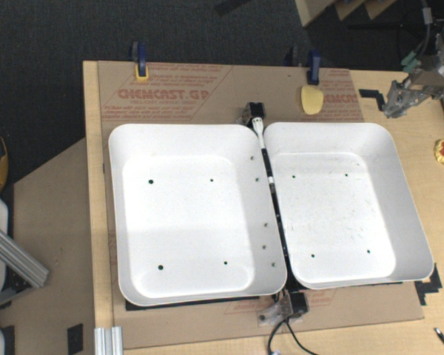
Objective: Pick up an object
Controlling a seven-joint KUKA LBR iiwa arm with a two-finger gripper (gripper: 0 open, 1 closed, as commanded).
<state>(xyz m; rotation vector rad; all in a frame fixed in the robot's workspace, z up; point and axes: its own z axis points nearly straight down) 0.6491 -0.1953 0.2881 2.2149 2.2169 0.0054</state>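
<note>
White plastic makes up both bins: the left bin [126, 220] and the right bin [407, 198] sit side by side on a brown board [229, 80] with red lettering, which lies on your desk [52, 198]. A few small dark dots mark the floor of each bin. A black strip [271, 191] runs between them where their rims nearly meet, and a cable [281, 335] trails off from its near end.

The one loose thing you can clearly make out is a yellow lump [311, 100]. It lies on the board just beyond the far rim of the right bin, outside both bins, right below a blue clamp [313, 65]. A second blue clamp [140, 54] grips the board's far edge above the left bin. At the right edge of the view, a small red and yellow item [443, 151] is cut off by the frame; you cannot tell what it is.

Your pincer [398, 100] hangs at the far right, past the right bin's far corner and well apart from the yellow lump. Nothing shows in its grip. From this angle it reads as a grey metal cluster, and you cannot tell whether it is released or clenched.
</note>
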